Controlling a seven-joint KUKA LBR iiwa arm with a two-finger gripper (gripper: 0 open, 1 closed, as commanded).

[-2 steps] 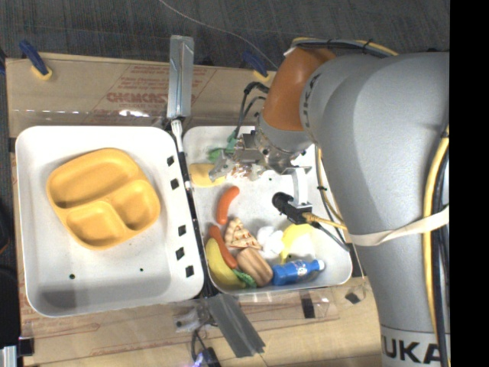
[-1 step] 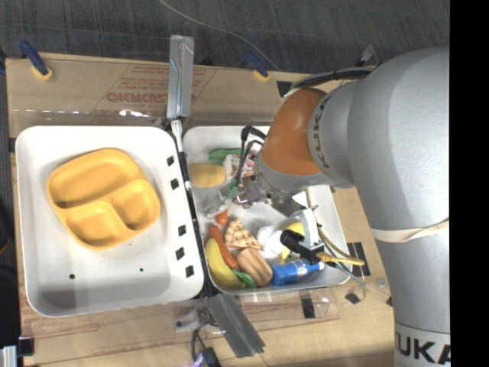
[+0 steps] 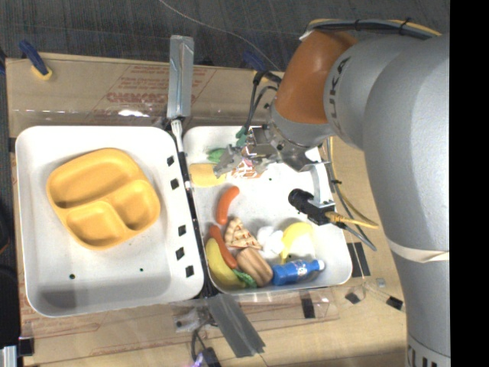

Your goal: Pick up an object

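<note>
The arm is reaching into the right bin point(image 3: 336, 270) and its gripper point(image 3: 246, 157) is hanging over the far corner — whether it is gripping anything, I cannot tell. The toy food is lying just beside it and heaped along the near wall — orange sausage point(image 3: 227, 202), banana point(image 3: 217, 264), blue bottle point(image 3: 296, 271) — so the next move probably calls for settling onto one piece.

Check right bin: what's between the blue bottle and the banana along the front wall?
In the camera view, a brown bread-like toy lies between the blue bottle and the banana, with a small green piece at its base.
</note>
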